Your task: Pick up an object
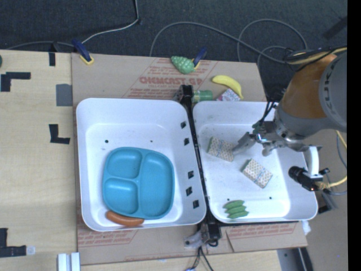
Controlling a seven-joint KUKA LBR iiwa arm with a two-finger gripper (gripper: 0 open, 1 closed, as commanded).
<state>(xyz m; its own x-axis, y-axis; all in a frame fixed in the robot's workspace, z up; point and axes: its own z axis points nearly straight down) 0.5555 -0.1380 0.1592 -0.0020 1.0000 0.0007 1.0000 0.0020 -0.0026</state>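
Surface (34,168) comes first: a pale wooden top with a printed cardboard sheet under two shallow white bins set side by side. The left bin (90,117) holds a blue divided plate (138,182) with an orange sausage-shaped toy (124,219) just beside its near edge. The right bin (282,208) carries the likely picks: two small patterned packets, one (220,149) toward the middle divider and the other (258,173) nearer the bin's centre, plus a green pea pod (235,209) by the near wall.

The arm (310,95), grey with an orange band, reaches in over the right bin's far right part. Its tool (254,140) hangs low between the two packets, with one dark finger stretched toward the packet by the divider. Whether the fingers are parted or closed cannot be told from this angle, and nothing is visibly caught between them.

Beyond the bins, on the cardboard, lie a yellow banana (228,84) and a green knobbly toy (181,64).

As for progress, I judge the pick not yet made: both packets lie flat on the bin floor and the pea pod is untouched. The approach looks done; closing on one item and lifting it clear remain.
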